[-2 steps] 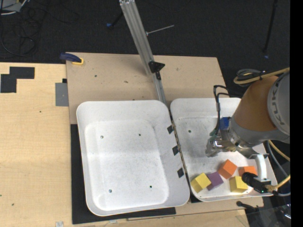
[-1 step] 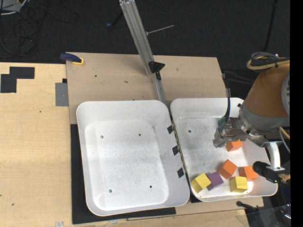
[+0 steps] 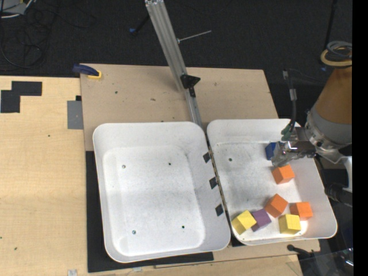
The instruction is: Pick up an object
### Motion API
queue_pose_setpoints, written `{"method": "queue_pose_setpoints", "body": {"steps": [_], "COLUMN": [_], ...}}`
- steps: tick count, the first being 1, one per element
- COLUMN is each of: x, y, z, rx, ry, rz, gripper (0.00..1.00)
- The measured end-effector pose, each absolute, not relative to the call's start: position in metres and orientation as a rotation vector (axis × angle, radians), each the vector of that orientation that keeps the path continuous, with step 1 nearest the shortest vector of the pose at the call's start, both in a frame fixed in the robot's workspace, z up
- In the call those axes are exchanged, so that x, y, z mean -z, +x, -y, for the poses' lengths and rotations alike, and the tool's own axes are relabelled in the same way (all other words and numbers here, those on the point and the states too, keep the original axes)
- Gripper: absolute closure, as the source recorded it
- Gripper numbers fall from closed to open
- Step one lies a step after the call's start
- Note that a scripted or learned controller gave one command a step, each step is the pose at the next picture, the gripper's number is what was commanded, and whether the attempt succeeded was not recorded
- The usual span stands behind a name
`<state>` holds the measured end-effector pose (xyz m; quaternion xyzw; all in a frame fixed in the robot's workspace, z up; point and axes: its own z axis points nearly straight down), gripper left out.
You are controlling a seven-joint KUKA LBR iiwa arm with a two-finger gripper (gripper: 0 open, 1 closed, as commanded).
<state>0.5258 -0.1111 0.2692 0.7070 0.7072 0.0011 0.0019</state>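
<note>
My gripper (image 3: 286, 156) hangs over the right bin (image 3: 241, 132), near its right side. An orange cube (image 3: 283, 174) sits directly under it, touching or very close to the gripper's tip. A small blue block (image 3: 270, 150) lies just left of the gripper. Near the bin's front edge lie a yellow cube (image 3: 244, 220), a purple cube (image 3: 261, 218), an orange cube (image 3: 277, 204), another orange cube (image 3: 303, 210) and a second yellow cube (image 3: 290, 223).
The left bin (image 3: 115, 137) stands beside the right one, joined by black clips (image 3: 213, 183). A slanted aluminium bar (image 3: 172, 50) rises behind the bins. The arm's orange band (image 3: 338, 94) fills the right side above the bin.
</note>
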Motion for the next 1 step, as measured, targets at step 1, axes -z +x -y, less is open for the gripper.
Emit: {"method": "queue_pose_setpoints", "body": {"steps": [1], "x": [-0.2989], "y": [0.5262], "z": [0.1125], "rx": [-0.001], "ry": [2.221], "rz": [-2.221], "gripper": [1.00]}}
